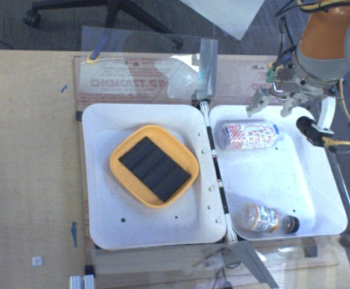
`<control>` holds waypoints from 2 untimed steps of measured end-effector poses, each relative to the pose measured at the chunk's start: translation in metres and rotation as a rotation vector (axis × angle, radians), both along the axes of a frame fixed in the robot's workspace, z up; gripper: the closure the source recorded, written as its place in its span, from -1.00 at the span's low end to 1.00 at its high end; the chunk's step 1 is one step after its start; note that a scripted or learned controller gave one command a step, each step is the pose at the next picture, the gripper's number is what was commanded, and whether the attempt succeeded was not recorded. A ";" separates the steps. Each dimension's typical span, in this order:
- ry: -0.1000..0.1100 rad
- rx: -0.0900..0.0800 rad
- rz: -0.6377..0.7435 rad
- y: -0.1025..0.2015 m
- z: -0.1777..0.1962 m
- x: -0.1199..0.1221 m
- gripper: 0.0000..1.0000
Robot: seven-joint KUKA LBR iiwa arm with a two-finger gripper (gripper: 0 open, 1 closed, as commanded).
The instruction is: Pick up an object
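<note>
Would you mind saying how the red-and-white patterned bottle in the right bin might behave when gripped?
The patterned bottle lies on its side, so a nudge would probably roll it. It looks like clear plastic, likely light and somewhat slippery.

One fixed overhead camera looks slantwise down on both bins [96,161].

This is a robotics lab set up in an office-like room: a wooden tabletop [30,161] bears two white bins [102,221], with taped clear sheeting [138,77] beyond them, and an office chair's wheeled base [72,8] stands on grey carpet [18,35] behind the tabletop.
</note>
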State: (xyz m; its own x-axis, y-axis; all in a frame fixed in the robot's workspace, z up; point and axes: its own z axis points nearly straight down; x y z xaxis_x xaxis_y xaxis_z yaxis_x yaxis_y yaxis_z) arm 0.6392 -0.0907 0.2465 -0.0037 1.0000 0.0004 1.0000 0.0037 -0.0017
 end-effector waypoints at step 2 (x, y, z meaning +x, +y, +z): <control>-0.052 -0.014 0.156 -0.040 -0.105 0.019 -1.00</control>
